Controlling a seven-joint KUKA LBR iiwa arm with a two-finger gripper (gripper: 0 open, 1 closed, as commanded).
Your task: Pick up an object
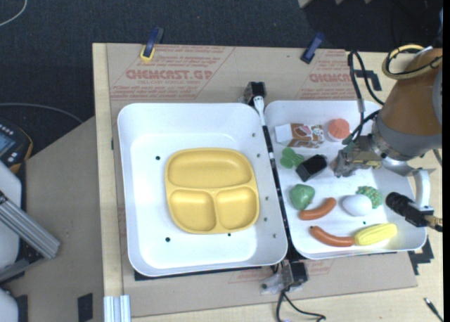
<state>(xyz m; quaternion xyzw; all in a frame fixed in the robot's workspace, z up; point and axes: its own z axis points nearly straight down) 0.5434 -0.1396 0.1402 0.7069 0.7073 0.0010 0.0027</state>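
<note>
The right bin (411,243) holds several toy foods. At its back lie a white and brown packet (302,133) and an orange-red round piece (339,129). A green piece (290,157) and a black block (311,166) lie near the left wall. Further forward are a second green piece (302,195), an orange sausage (318,209), a white egg (356,204), a broccoli (370,195), a second sausage (330,236) and a yellow corn cob (375,233). My gripper (346,163) hangs low over the bin's middle, just right of the black block and above the egg.
The left bin (133,173) holds a yellow divided tray (211,189). A raised wall (271,166) separates the two bins. The arm (415,110) covers the right bin's far right corner. Clamps stand at the bench's back edge (211,50).
</note>
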